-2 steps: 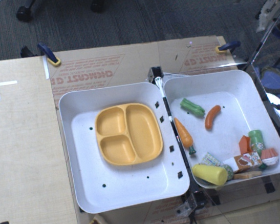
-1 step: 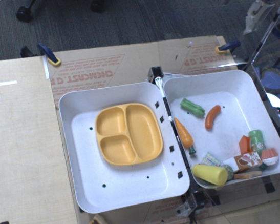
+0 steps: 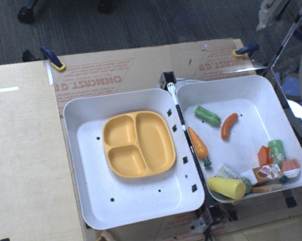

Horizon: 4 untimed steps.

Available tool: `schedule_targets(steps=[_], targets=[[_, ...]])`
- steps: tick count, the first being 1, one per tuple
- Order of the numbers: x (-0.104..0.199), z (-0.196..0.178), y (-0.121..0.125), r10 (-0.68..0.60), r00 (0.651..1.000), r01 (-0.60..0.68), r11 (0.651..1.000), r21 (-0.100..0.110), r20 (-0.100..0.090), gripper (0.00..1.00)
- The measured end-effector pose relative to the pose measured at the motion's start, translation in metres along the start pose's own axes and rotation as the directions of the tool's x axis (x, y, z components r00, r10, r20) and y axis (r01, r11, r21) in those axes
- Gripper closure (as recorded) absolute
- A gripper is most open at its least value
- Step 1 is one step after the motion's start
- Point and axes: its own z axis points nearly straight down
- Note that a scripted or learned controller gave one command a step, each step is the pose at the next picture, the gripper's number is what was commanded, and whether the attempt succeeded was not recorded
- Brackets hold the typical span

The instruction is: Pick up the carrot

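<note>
Pincer's quarry, the carrot [image 3: 198,144], lies in right bin [image 3: 251,100]

The two bins, the left bin [image 3: 85,171] and the right bin [image 3: 259,99], are white. The divided plate [image 3: 139,144] is yellow-orange. The carrot [image 3: 199,144] is orange with a green top. The pickle [image 3: 207,116] is green, the sausage [image 3: 229,125] orange-red, the cylinder [image 3: 227,186] yellow. The cardboard sheet [image 3: 100,74] is brown with red print.
</note>
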Motion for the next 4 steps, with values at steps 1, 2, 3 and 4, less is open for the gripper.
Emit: schedule_targets(steps=[1, 2, 3, 4], targets=[[0.005, 0.009, -0.022, 0.056, 0.998, -0.056, 0.998, 0.0, 0.001, 0.0], [0.009, -0.015, -0.034, 0.055, 0.998, -0.055, 0.998, 0.0, -0.001, 0.0], [0.012, -0.015, -0.054, 0.054, 0.999, -0.054, 0.999, 0.0, 0.0, 0.0], [0.013, -0.023, -0.053, 0.058, 0.998, -0.058, 0.998, -0.001, 0.001, 1.0]])
